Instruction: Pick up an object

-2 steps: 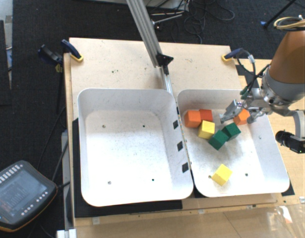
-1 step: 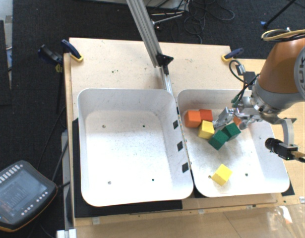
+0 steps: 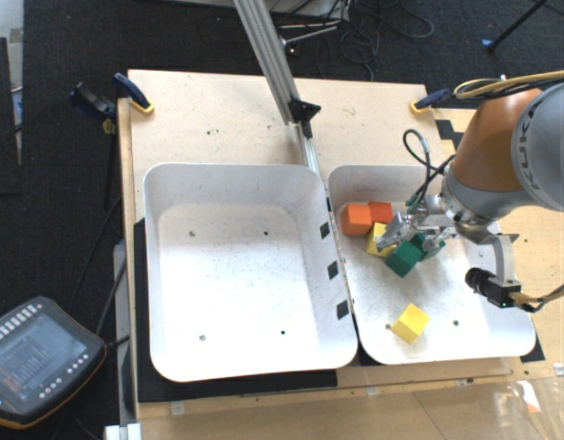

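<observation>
The arm comes in from 3 o'clock, grey with its orange band curving over the right bin. Its gripper is down inside that bin, among a cluster of blocks near the bin's middle. How far apart the gripper's tips stand cannot be told: the metal parts blur into the blocks beneath them, and no block is plainly seen between them.

The cluster sits just at 9 o'clock from the wrist. An orange block lies at its 10 o'clock edge, with a red block touching it on the 3 o'clock side. A yellow block lies at 6 o'clock of the red one, partly under the gripper. A green block lies touching the gripper's lower end, at 5 o'clock of that yellow block. A second yellow cube lies apart from the cluster, toward 6 o'clock, on the bare floor of the bin.

The left bin stands beside the right one at 9 o'clock, their rims meeting. Both rest on a pale board, with clamps at its far corners. A grey metal strut runs in from 12 o'clock to the seam between the bins. A teach pendant lies on the dark floor at 8 o'clock.
</observation>
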You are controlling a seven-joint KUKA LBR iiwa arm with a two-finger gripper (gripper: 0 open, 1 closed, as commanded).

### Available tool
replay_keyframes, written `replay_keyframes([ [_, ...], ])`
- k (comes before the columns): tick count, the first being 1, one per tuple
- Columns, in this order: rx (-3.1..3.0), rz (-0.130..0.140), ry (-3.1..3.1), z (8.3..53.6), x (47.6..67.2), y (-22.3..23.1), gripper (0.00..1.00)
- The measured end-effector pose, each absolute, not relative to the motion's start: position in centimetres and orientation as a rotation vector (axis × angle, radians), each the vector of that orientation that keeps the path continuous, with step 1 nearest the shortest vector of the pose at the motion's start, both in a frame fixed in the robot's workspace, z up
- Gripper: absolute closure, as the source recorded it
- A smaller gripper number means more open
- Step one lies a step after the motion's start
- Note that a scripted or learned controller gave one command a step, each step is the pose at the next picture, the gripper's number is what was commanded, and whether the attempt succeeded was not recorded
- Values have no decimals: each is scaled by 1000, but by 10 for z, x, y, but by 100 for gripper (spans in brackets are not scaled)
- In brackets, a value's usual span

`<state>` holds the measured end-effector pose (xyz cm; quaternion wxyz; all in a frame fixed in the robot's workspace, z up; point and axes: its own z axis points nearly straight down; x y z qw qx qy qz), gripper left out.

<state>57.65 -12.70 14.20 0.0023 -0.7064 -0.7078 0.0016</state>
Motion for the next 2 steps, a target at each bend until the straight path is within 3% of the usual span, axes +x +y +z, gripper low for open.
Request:
replay_keyframes([
  [1, -2223, -1, -2223, 156, 578, -128, 100],
  [2, -2225, -5, -2228, 215, 585, -135, 100],
])
